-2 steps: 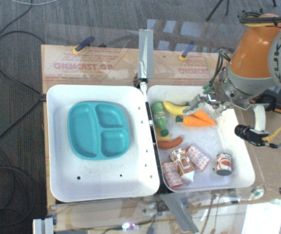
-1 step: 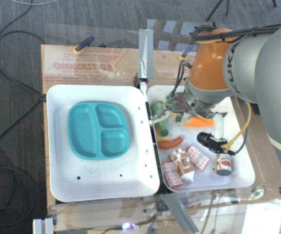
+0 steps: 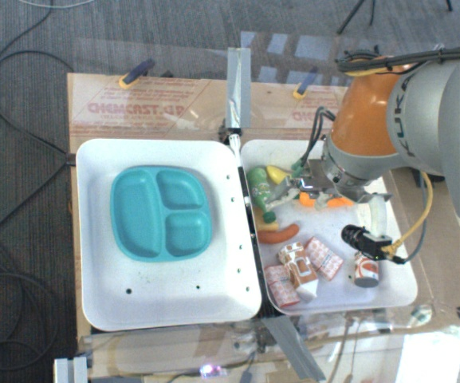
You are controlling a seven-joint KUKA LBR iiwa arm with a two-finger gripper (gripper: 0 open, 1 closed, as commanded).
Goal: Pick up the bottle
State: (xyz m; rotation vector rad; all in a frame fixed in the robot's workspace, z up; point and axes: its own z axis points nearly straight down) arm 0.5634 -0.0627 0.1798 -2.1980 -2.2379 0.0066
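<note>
One green bottle (image 3: 259,187) lies at the right bin's (image 3: 397,294) left wall, just left of the jaws, whose grip state cannot be determined.

- cardboard sheet (image 3: 146,106) under the bins carries faint red print, too blurred to read with certainty;
- arm (image 3: 433,110) shows dark letters on its grey shell, cut off and not legible;
- small cartons (image 3: 301,266) bear unreadable printing
</note>
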